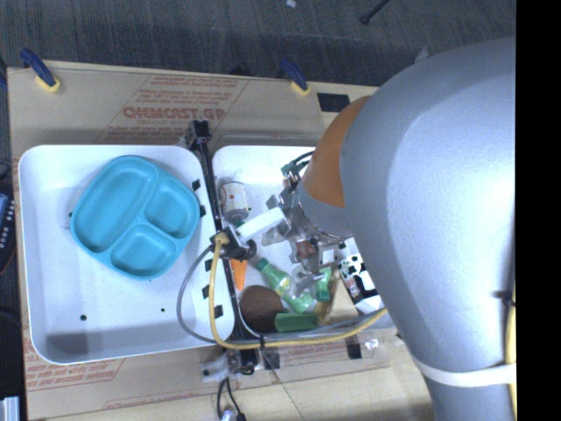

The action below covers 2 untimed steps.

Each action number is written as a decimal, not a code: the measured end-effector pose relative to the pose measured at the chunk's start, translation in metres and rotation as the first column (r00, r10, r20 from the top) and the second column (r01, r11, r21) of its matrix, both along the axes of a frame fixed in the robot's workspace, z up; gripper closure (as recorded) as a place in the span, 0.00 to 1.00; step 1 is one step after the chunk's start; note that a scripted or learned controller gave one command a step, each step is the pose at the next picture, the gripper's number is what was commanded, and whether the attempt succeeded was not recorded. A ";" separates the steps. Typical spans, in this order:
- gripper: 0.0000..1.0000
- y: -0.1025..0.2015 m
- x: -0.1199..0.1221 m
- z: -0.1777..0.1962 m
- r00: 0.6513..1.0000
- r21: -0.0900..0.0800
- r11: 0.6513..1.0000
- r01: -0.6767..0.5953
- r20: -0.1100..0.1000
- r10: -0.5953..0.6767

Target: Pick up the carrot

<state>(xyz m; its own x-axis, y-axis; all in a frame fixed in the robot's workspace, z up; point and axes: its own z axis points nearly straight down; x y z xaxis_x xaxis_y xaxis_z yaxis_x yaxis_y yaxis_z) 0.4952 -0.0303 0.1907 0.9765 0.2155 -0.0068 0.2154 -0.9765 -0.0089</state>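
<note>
Against the left wall of the right-hand shallow white bin [263,158], a slim orange carrot [237,274], probably light, stiff and smooth, is best gripped mid-length, while the claw [307,266] state cannot be told.

The grey arm [438,209] comes in from the right, its broad body sloping down toward the centre. The orange band [326,169] sits above the wrist, which points downward. Below it hangs the gripper [307,274], low and tilted slightly left, its fingertips too cluttered to read.
</note>
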 end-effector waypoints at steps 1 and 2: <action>0.00 0.000 0.000 0.000 1.000 0.000 1.000 0.000 0.000 0.000; 0.00 0.000 0.000 0.000 1.000 0.000 1.000 0.000 0.000 0.000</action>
